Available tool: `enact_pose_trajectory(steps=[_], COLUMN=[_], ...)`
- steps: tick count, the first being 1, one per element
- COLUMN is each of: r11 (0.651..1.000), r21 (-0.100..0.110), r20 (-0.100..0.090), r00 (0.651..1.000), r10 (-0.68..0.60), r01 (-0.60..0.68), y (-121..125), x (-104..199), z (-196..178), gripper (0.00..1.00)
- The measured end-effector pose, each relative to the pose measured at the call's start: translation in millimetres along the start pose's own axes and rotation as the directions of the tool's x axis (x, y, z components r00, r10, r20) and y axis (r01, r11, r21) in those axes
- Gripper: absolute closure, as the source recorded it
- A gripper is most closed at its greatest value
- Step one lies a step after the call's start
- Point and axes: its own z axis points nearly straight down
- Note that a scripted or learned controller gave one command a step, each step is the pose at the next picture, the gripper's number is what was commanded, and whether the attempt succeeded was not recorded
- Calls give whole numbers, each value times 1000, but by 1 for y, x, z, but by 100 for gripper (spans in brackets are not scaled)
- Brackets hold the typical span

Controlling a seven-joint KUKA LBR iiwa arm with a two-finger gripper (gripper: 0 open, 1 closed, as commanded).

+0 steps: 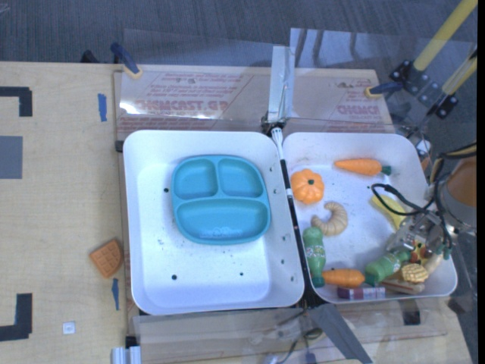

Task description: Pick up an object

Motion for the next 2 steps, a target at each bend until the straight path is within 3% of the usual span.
enact_pose_trajectory(steps=[1, 2], r11=[1000, 998], r21=[1, 2], r20=[1, 0], r00=[1000, 998], r10=[6, 69], r01=[-6, -69], y=[27, 42], x=[-19, -15], z=[0, 0], gripper=[0, 0])
